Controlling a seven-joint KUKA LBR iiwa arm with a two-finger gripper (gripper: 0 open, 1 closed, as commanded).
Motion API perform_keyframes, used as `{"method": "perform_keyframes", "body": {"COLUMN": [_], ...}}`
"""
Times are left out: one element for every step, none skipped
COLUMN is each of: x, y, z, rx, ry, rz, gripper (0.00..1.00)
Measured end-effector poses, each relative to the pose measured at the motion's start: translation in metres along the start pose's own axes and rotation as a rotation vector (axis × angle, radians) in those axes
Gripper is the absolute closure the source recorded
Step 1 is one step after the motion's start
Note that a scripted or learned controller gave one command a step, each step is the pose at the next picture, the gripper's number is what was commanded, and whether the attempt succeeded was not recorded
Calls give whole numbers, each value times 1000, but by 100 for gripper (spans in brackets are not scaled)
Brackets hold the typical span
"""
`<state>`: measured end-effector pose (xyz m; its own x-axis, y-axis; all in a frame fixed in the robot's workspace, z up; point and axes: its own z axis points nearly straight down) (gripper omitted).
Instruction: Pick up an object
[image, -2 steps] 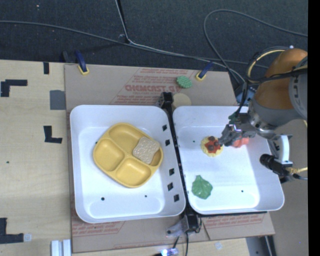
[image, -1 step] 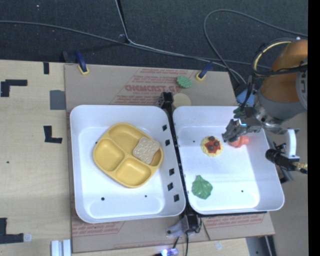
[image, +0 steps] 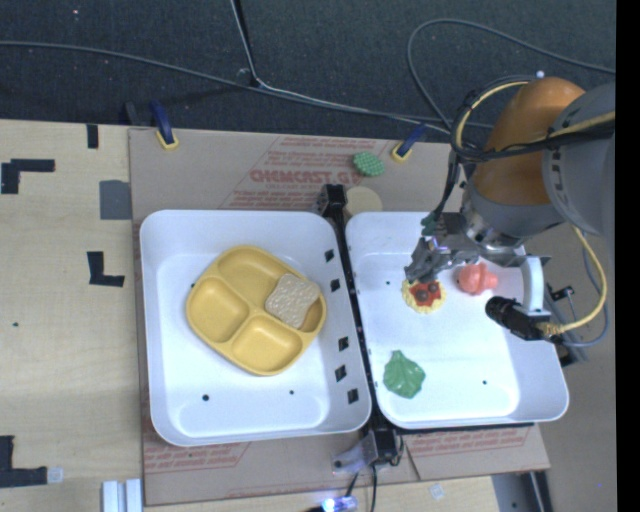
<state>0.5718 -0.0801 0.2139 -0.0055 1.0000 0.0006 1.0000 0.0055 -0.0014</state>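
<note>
In the camera view, two shallow white plastic bins stand side by side on the counter (image: 60, 300). The left bin (image: 170, 400) holds a yellow plastic plate with three compartments (image: 255, 310). A beige, square cracker-like piece (image: 292, 299) lies in the plate's right compartment, near the rim.

The grey arm with the orange band (image: 530, 125) reaches in from the right and stands over the upper part of the right bin (image: 530, 400). Its hand (image: 427, 262) points down and to the left, and its dark tips are just above a small round yellow toy with a red top (image: 424, 295), maybe touching it. Whether the hand is released or clenched I cannot tell, because the tips are too dark and too small, and I do not see the toy held between them.

Just beside the hand, to the right, lies a soft pink-red lump (image: 474, 277), partly under the wrist. A green leafy toy (image: 403, 375) lies lower in the same bin, well apart from the hand.

Behind the bins, on the brown cardboard sheet (image: 250, 175), rests a small green round piece (image: 367, 162).
</note>
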Motion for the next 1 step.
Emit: {"method": "perform_keyframes", "body": {"x": [45], "y": [3], "z": [-6], "rx": [-1], "ry": [0], "rz": [0], "gripper": [100]}}
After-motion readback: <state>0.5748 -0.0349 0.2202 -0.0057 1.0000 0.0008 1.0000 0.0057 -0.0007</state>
